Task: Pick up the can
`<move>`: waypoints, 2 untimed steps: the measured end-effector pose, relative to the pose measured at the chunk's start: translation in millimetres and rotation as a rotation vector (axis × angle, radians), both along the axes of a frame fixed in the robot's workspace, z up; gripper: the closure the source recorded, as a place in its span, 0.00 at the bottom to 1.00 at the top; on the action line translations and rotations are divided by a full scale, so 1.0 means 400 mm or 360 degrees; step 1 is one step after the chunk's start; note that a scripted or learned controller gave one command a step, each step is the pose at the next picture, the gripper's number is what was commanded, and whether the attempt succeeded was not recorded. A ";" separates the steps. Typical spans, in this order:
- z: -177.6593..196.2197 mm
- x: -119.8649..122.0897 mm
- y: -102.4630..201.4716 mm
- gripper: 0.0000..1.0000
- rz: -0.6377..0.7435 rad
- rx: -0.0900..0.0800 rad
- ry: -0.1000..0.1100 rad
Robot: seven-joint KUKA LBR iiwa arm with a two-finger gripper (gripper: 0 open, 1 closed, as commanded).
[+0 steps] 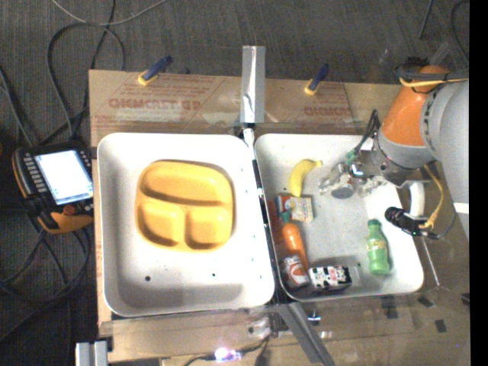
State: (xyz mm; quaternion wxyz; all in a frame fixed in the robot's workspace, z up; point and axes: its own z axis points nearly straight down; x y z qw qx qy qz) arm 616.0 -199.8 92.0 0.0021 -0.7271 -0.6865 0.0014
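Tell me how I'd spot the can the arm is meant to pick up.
Look at the right bin, the one beside the bin holding the yellow tray. Along its near edge, the can lies on its side between the orange bottle and the green bottle. It is the short, dark one with a black, white and red label.
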 end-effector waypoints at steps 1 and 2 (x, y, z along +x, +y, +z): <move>0.022 0.002 0.003 1.00 0.0005 0.0000 0.0004; 0.254 0.131 0.006 1.00 -0.0293 -0.0007 0.0000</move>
